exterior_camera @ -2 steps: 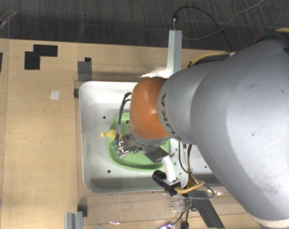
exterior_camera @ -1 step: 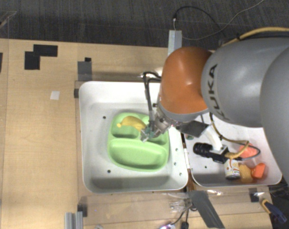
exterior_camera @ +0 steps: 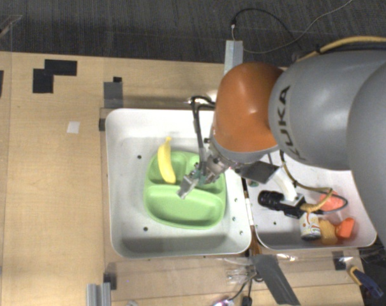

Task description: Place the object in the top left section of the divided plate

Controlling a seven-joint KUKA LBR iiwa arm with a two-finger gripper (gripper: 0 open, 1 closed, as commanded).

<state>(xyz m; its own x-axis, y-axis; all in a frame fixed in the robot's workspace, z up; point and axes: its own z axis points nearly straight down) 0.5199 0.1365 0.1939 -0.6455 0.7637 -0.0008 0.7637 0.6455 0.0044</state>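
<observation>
The pincer (exterior_camera: 191,182) hovers low over the green divided plate (exterior_camera: 180,212) in the left bin (exterior_camera: 122,190); whether anything is clamped, I cannot tell. The banana (exterior_camera: 166,161) lies just left of it, in the plate's top left section.

Green divided plate (exterior_camera: 180,212) looks smooth matt plastic; white bin (exterior_camera: 126,190) glossy plastic; bench (exterior_camera: 46,203) pale wood.

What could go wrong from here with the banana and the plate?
1. The banana lies tilted across the upper left rim of the green divided plate, so it could slide out.
2. The gripper sits low over the plate, right beside the banana; pulling away might nudge it or shift the plate.
</observation>
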